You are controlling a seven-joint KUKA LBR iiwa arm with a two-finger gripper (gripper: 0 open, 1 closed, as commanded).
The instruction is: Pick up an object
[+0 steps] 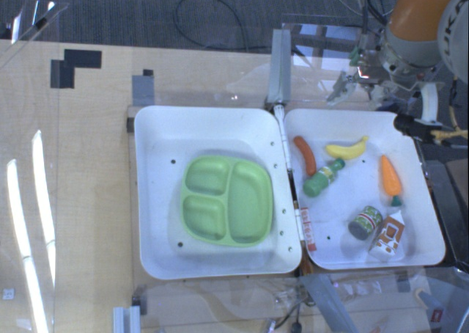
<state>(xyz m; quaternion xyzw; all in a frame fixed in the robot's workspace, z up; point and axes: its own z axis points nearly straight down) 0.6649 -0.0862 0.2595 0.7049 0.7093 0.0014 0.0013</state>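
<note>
The pincer (352, 83) is positioned above the far rim of the right bin (432, 251); whether it is released or clenched cannot be told. The banana (346, 149), the nearest object, lies below it in the camera view, long axis running left-right.

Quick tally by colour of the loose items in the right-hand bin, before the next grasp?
Red: 1, sausage
Yellow: 1, banana
Green: 1, bottle
Orange: 1, carrot
Green-labelled: 1, can
White and brown: 1, carton
Total: 6
</note>
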